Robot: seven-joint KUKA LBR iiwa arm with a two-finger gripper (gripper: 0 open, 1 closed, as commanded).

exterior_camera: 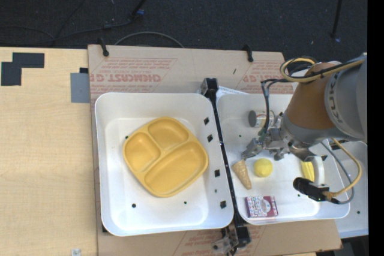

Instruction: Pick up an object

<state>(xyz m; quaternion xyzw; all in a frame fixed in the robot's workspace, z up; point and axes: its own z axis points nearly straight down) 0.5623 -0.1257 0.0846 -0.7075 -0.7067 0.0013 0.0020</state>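
Three objects sit close to my gripper point(264, 144): a yellow ball point(263, 168) just below the jaws, a cone point(242, 174) lower-left, a pink packet point(261, 206) farther below. I cannot tell the jaws' state.

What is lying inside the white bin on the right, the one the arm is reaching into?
In the right bin lie a yellow ball, a cone-shaped piece, a pink packet and a corn cob. The arm covers the bin's far right part, so anything there is hidden.

Glossy yellow plastic tray point(165, 156), smooth white plastic bins point(114, 129), matt cardboard underlay point(180, 69)
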